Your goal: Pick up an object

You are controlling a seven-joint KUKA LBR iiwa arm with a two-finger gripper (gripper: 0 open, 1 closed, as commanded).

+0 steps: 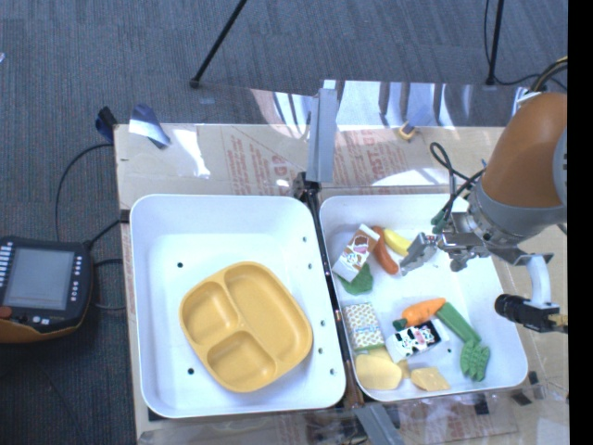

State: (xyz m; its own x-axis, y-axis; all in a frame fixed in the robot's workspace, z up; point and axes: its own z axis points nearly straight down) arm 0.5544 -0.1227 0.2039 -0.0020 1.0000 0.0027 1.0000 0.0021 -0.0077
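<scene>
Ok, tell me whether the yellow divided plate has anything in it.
Empty. The yellow divided plate lies flat in the left bin, all three compartments bare.

Two bins sit side by side, the left bin (157, 239) holding a divided plate (245, 324), the right bin (505, 341) holding a carton (354, 255) at its upper left, a carrot (422, 311) mid-bin and a cow-patterned box (414, 340) just below it, with the gripper (438, 251) hanging over the bin's upper middle

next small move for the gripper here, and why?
Probably lower straight down and close. The gripper hangs over the right bin with nothing between its fingers, just right of the red sausage and banana. Shifting slightly toward them first looks wise, since bare bin floor lies beneath it.
</scene>
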